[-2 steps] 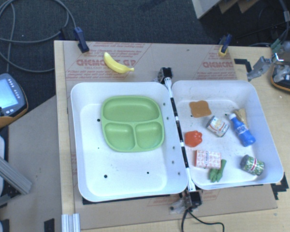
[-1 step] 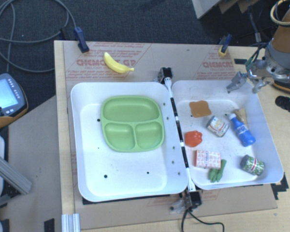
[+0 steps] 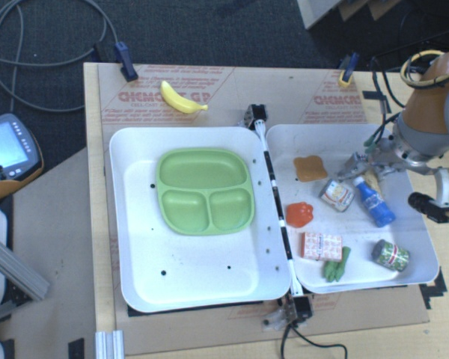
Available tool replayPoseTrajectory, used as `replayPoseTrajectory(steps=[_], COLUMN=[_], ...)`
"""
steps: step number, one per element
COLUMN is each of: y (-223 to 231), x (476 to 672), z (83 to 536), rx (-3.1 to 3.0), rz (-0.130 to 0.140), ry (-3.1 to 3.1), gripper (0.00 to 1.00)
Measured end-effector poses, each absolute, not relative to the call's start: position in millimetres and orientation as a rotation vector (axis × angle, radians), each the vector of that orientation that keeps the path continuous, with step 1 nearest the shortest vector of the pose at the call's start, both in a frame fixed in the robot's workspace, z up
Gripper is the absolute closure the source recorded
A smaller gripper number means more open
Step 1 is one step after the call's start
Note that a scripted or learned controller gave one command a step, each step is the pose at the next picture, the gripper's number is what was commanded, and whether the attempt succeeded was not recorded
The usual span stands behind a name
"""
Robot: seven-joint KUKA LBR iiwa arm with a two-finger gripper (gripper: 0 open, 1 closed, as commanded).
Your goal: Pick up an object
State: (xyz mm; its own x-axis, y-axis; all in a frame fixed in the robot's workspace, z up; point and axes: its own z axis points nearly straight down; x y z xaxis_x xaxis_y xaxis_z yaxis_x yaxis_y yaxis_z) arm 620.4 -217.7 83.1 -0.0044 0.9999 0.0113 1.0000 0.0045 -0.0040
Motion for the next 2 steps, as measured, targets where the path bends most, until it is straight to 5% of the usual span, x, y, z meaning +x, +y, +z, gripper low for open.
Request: replayPoseTrajectory(steps=[1,2], y=[-208,-209], x=[575.2,575.9], z=[85,95], rx=[-2.220,-2.223], rz=[0.000,-0.001], ry=[-2.220,-2.221], gripper=[0.00,1.00])
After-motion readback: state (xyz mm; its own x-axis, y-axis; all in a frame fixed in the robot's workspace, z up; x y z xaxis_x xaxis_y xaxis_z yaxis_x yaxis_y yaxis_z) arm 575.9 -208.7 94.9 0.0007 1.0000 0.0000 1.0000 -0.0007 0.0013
